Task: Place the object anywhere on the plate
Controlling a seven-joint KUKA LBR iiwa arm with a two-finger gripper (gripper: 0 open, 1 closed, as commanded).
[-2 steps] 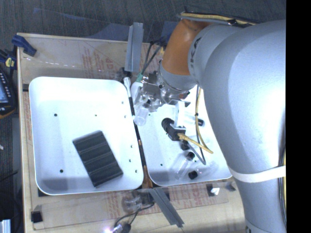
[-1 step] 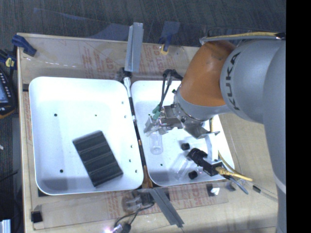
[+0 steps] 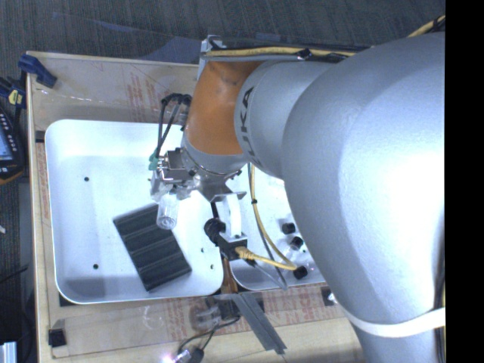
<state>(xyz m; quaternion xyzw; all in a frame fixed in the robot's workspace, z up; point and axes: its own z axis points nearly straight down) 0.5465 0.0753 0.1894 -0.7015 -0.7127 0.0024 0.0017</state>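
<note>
Pincer (image 3: 168,203): low in the left bin (image 3: 76,150), just beside the plate's upper edge; grip state cannot be told.
Plate (image 3: 151,249): dark, ribbed, lying askew in the left bin.
Object: a small clear piece (image 3: 166,218) at the pincer tip, possibly it.
Risk: a drop off the plate's edge.

We note a bulky grey arm (image 3: 363,180) with an orange band (image 3: 215,112) bearing black lettering. Yellow cable (image 3: 265,259), green and black wires (image 3: 162,131) run along the metallic wrist hardware (image 3: 178,176).
</note>
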